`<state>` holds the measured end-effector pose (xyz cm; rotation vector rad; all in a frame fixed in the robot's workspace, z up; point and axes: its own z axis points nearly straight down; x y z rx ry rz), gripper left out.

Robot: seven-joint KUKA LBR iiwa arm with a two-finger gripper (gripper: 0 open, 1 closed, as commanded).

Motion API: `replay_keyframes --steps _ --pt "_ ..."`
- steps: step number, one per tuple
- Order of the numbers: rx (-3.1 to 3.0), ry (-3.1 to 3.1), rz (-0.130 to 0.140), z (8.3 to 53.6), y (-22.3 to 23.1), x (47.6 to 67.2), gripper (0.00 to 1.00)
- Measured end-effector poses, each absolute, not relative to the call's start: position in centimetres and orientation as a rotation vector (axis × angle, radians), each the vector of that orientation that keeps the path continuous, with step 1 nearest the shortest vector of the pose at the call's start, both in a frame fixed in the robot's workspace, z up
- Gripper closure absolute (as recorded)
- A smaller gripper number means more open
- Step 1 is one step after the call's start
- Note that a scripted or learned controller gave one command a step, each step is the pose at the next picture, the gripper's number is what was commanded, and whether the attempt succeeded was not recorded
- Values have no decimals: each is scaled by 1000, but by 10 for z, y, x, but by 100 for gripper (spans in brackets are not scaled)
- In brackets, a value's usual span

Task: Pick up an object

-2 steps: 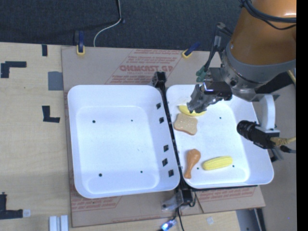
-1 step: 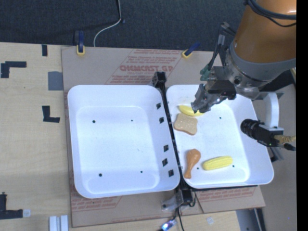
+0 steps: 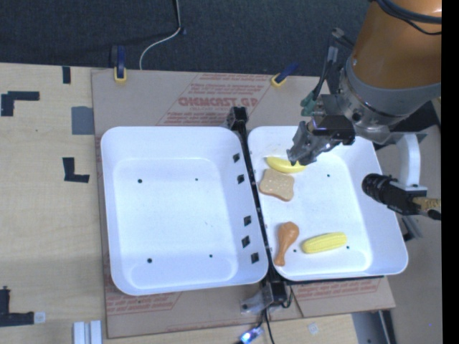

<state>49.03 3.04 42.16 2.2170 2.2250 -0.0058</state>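
- Gripper point(image 3: 300, 156) hangs low over the right bin point(image 3: 380, 264), its tip just above the banana point(image 3: 285, 165); if the fingers are wide or narrow I cannot tell.
- Banana lies near the back left of the right bin, touching the slice of bread point(image 3: 277, 185) in front of it.
- Chicken leg point(image 3: 285, 241) and corn cob point(image 3: 323, 244) lie side by side near the front of the same bin.
- Left bin point(image 3: 122, 213) stands beside it.
- Cardboard sheet point(image 3: 208, 99) under the bins has red printed writing, too blurred to read.
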Motion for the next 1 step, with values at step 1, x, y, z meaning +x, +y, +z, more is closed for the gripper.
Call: replay_keyframes --steps 1 --pt "2217 2226 -8 431 31 491 100"
